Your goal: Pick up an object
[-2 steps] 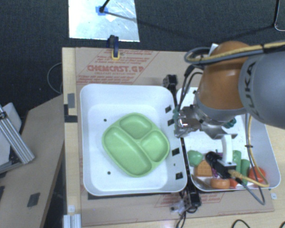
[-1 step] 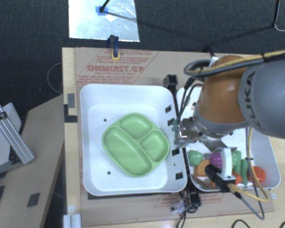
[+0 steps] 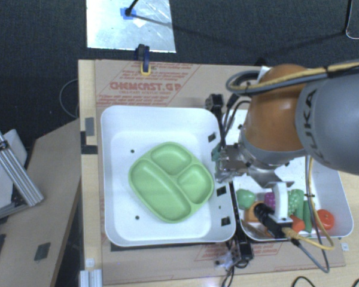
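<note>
The grey arm with its orange band reaches in from the right and hangs over the right bin (image 3: 344,220). Its gripper (image 3: 230,165) sits low at that bin's left side, close to the wall between the two bins. Small toys lie in the right bin's near end: a green round piece (image 3: 246,196), a magenta piece (image 3: 269,200), a green leafy piece (image 3: 295,201), a small red-orange piece (image 3: 297,224) and an orange ball (image 3: 325,219). The arm hides the far half of this bin. I see nothing held by the gripper.
A light green divided plate (image 3: 170,181) lies in the middle of the left bin (image 3: 116,136). The bins rest on a brown board (image 3: 149,82) with red lettering. A blue and yellow clamp (image 3: 144,58) sits at the board's far edge.
</note>
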Robot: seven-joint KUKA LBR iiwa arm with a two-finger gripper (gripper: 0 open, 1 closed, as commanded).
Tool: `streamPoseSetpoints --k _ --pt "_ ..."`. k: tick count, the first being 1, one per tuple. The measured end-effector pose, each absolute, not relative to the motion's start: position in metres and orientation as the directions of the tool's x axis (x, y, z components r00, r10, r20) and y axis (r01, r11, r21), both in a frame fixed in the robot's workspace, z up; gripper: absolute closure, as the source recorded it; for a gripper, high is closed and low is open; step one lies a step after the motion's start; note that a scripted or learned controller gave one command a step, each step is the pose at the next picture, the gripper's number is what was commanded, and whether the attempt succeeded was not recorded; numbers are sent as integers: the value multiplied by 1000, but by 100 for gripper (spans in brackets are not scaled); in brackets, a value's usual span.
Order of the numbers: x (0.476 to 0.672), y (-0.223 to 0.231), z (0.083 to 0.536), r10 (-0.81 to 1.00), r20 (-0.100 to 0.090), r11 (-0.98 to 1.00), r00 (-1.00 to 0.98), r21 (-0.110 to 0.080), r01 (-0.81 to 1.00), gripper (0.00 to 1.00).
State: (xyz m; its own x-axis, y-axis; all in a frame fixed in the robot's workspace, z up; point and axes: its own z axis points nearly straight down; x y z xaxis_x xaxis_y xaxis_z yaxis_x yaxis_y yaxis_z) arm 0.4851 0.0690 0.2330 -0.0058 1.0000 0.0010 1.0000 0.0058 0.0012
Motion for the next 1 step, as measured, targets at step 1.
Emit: streamPoseSetpoints --k 1 --pt "496 69 219 1000 0 1 -1 0 1000 100"
